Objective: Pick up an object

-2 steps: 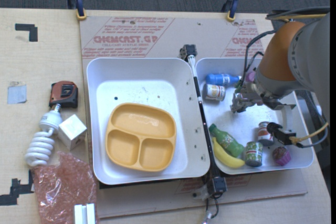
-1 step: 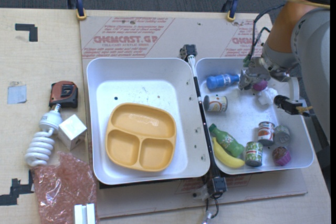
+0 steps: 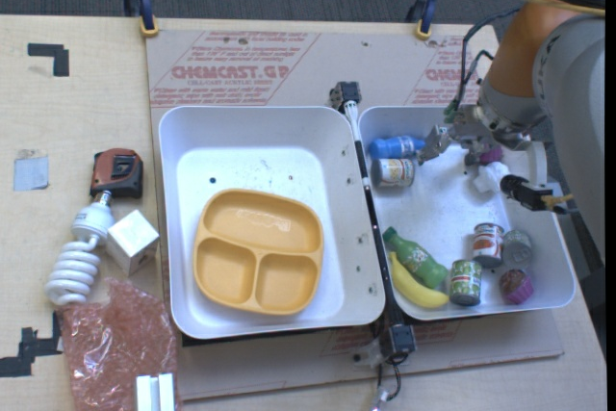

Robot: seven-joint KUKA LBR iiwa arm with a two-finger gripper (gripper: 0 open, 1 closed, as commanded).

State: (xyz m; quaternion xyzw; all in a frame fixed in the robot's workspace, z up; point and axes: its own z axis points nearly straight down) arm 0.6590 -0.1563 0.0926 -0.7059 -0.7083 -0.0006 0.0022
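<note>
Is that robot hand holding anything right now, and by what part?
It cannot be told: the gripper sits low in the right bin, its tips blurred together with small items.

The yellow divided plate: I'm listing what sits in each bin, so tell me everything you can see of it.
The yellow divided plate lies flat, face up, in the left bin, toward its front. It looks like matte plastic, a rounded rectangle with a raised rim and three compartments: one wide one along the back, two smaller ones in front. All three hold nothing. It lies slightly askew to the bin's walls, and nothing but the bin floor touches it.
</note>
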